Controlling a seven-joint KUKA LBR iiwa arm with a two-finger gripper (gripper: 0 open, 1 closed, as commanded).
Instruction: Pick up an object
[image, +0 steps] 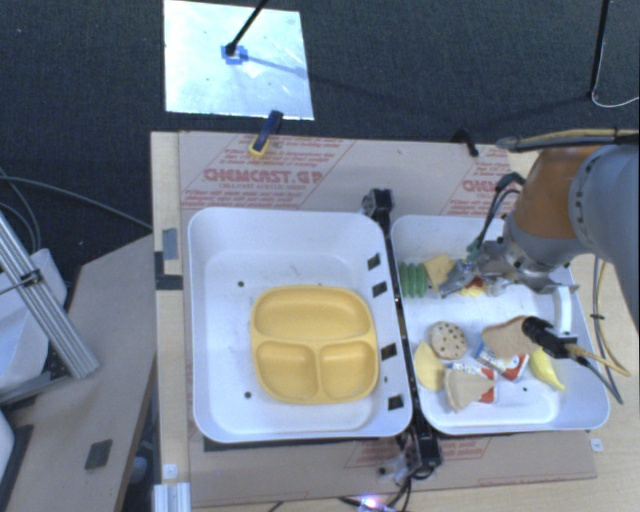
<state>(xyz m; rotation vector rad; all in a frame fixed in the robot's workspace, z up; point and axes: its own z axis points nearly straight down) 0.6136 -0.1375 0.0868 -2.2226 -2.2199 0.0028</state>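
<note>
Dark carpet surrounds a bench lined with printed cardboard (300, 170), where two white bins sit side by side. Left bin (215, 300) holds a yellow divided tray (313, 343). Right bin (590, 400) holds toy food: a green piece (412, 279), yellow wedge (438, 268), cookie (449, 340), banana (545, 368). Low in this bin's upper part sits the gripper (462, 283), beside the wedge; whether it is open or closed cannot be told

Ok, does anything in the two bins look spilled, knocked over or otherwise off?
Nothing stands out. The yellow divided tray lies flat, slightly skewed, in the left bin. The toy food sits in a loose jumble in the right bin, none over the rim. The claw hangs low over them.
</note>
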